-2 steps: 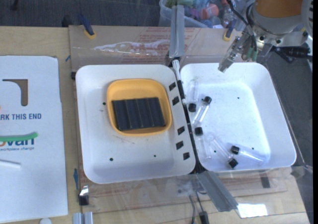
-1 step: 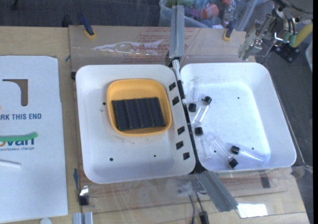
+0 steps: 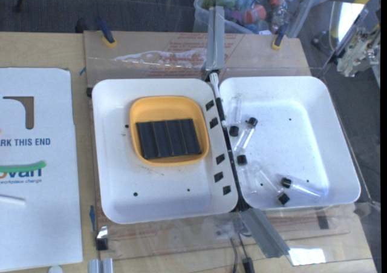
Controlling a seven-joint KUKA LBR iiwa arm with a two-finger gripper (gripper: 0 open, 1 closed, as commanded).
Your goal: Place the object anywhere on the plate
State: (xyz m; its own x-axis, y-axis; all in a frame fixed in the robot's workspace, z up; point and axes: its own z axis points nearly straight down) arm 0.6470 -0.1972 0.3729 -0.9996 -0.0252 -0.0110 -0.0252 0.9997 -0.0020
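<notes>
A dark ridged block [image 3: 169, 138] lies flat on the yellow plate [image 3: 140, 112] in the left bin [image 3: 115, 193]. Clear tubes with black caps [image 3: 245, 132] lie scattered in the right bin [image 3: 314, 114].

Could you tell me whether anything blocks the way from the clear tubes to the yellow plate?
Only the raised bin walls between the tubes and the plate; a dark ridged block covers the plate's middle.

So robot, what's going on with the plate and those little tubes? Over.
Yellow square plate in left white bin, dark ridged block on it. Clear black-capped tubes lying in right white bin. Nothing blocking the plate.
</notes>
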